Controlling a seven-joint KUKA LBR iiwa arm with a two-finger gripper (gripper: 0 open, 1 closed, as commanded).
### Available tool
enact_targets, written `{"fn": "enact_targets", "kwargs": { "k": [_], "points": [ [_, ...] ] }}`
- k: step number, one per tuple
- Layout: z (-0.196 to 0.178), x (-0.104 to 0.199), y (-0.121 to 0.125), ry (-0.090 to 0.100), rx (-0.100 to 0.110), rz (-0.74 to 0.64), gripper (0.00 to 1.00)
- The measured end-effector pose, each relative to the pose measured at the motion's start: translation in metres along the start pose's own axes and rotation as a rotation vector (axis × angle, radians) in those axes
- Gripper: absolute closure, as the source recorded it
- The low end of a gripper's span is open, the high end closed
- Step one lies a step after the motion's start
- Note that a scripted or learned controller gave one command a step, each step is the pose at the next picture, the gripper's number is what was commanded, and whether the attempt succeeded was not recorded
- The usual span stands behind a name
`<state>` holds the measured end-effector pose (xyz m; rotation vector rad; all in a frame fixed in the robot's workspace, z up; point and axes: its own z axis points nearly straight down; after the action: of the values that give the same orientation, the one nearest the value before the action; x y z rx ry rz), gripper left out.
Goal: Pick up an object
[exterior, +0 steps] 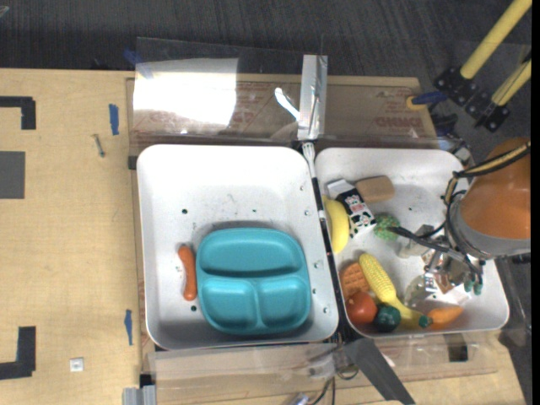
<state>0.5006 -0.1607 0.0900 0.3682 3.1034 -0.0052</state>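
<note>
— Gripper (445,278) first: where is it, and how are its fingers?
— Low in the right bin (489,310); whether they're spread, I cannot tell.
— Left to right?
— Left bin (169,184): orange carrot (188,272) beside a teal tray (251,279). Right bin: banana (337,223), corn (379,278), tomato (361,308), near the gripper.

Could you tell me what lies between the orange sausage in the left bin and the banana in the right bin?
In the camera view, the teal divided tray sits between the orange sausage and the banana, along with the two bins' adjoining walls.
</note>
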Motion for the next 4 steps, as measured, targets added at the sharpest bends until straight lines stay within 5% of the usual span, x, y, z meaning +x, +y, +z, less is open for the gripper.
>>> {"fn": "enact_targets", "kwargs": {
  "k": [1, 2, 3, 4],
  "points": [
    [-0.044, -0.096, -0.005, 0.003, -0.004, -0.42, 0.0],
    [-0.001, -0.03, -0.053, 0.008, -0.004, -0.331, 0.0],
    [0.001, -0.008, -0.045, 0.0, -0.002, -0.328, 0.0],
    [-0.012, -0.013, -0.044, -0.014, 0.0, -0.33, 1.0]
  ]
}}
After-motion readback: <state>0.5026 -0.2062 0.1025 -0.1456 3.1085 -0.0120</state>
